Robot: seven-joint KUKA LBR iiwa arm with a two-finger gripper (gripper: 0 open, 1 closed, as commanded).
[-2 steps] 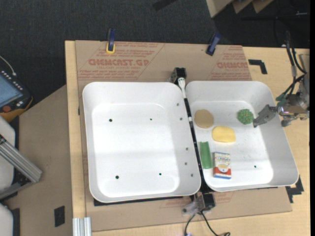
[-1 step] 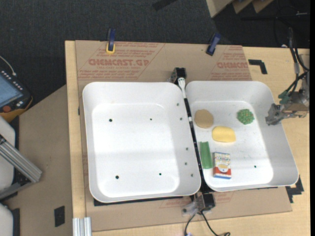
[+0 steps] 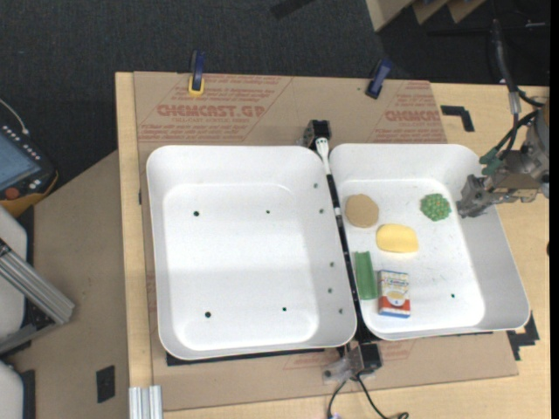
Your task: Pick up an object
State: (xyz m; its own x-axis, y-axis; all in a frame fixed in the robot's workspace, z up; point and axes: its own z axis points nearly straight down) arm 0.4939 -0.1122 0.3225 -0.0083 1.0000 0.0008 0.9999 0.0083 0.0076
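The bumpy green ball lies just beside the grey two-finger gripper, toward the bin's middle; whether the gripper is wide or narrow cannot be told.

The gripper is positioned at the right side of the scene, at mid-depth. The wrist assembly extends from it toward the right edge, with cables rising toward the far right. The fingertips point left and slightly down.
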